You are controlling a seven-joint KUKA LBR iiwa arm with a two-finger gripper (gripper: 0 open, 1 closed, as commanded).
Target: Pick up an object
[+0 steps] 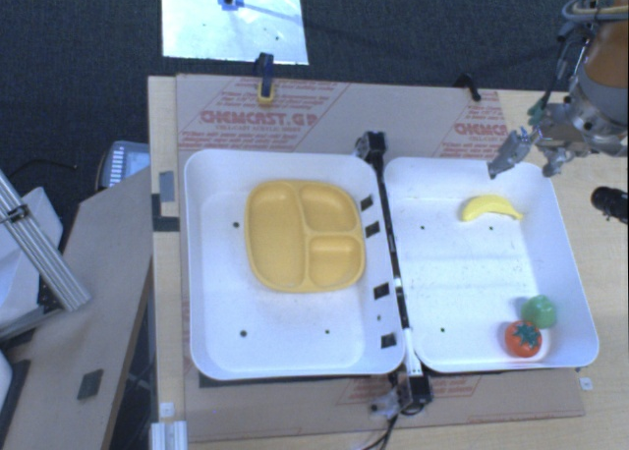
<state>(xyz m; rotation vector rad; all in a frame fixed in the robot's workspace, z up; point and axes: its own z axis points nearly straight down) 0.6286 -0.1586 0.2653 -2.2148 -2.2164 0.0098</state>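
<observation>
1. The bench carries a brown protective sheet printed with red lettering, and two shallow white bins sit on it side by side.
2. The left bin holds one thing, a yellow divided plate with three compartments, lying flat near the bin's middle.
3. The right bin holds three small things, all apart from the gripper.
4. The arm enters from the right at the upper corner of the view, grey with an orange section showing, and hangs over the far right corner of the right bin.
5. The gripper sits at the far rim of the right bin. Its two fingers stand spread apart with nothing between them: one finger points down and to the left toward the bin, and the other lies nearer the bin's right edge.
6. A yellow toy banana lies in the far part of the right bin, near the gripper but not touching it, curved with its ends pointing toward the viewer.
7. A round orange-red toy fruit with a green top rests in the near right corner of the right bin.
8. A small green object lies just behind that fruit, touching or almost touching it.
</observation>
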